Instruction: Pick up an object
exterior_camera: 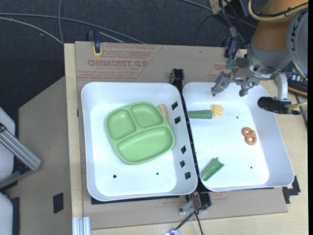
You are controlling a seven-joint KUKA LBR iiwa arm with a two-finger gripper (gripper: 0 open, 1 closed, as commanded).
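My gripper (231, 88) hangs over the far edge of the right bin (274, 146), its two dark fingers spread apart with nothing between them. Just below it lie a green bean-like piece (199, 114) and a small yellow object (217, 110), side by side. An orange pretzel-shaped piece (250, 135) rests further right in the bin. A second green piece (212, 169) lies near the bin's front left corner.
The left bin (93, 131) holds a green divided plate (140, 131) with a small tan item (162, 111) at its far right corner. A black divider with clips (182, 126) runs between the bins. Cables and a black fitting (274, 104) lie at the right.
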